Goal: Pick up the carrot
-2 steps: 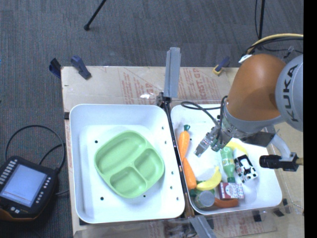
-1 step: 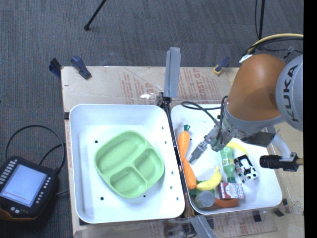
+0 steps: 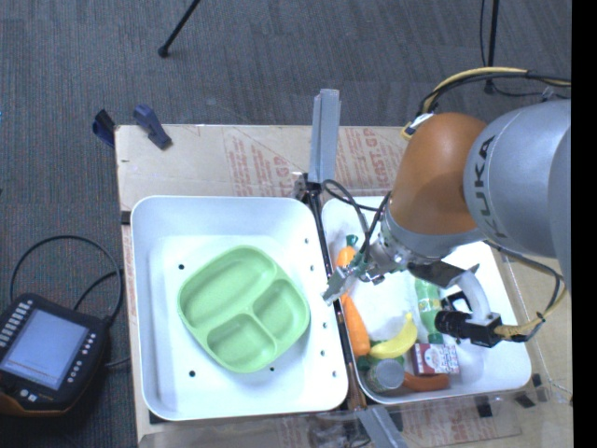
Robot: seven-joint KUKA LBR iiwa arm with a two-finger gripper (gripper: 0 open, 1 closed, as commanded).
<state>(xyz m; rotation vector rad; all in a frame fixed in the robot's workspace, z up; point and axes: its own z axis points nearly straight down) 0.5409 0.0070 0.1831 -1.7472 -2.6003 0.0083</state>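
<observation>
1. Plainly, the carrot [image 3: 354, 324] lies in the right bin [image 3: 511, 367], hard against that bin's left wall, with its long axis running roughly up and down the view: the pale stem end sits up near the top and the orange body tapers down toward the near edge.
2. Just above the carrot's upper end is the gripper [image 3: 341, 273], at the tip of the grey and orange arm [image 3: 466, 189]; the carrot stretches away from it toward the near side of the bin. The tool's tip overlaps the dividing wall between the bins, so I cannot tell from this angle whether it is spread or closed, nor whether it has anything in its grasp.
3. My judgement: the coming move turns on lining up across the carrot's narrow width, somewhere along its midsection, not along its length.
4. Close on the carrot's right, a banana [image 3: 399, 340] curves up with its tip near the orange body.
5. A round grey tin [image 3: 386, 375] and a small red carton [image 3: 431, 357] crowd the lower end; a green bottle [image 3: 427, 300] stands further right.
6. The bin wall on the left leaves little room for a finger there, which looks the main hindrance.
7. A green divided plate [image 3: 244, 308] rests in the left bin [image 3: 159, 250], well apart.
</observation>
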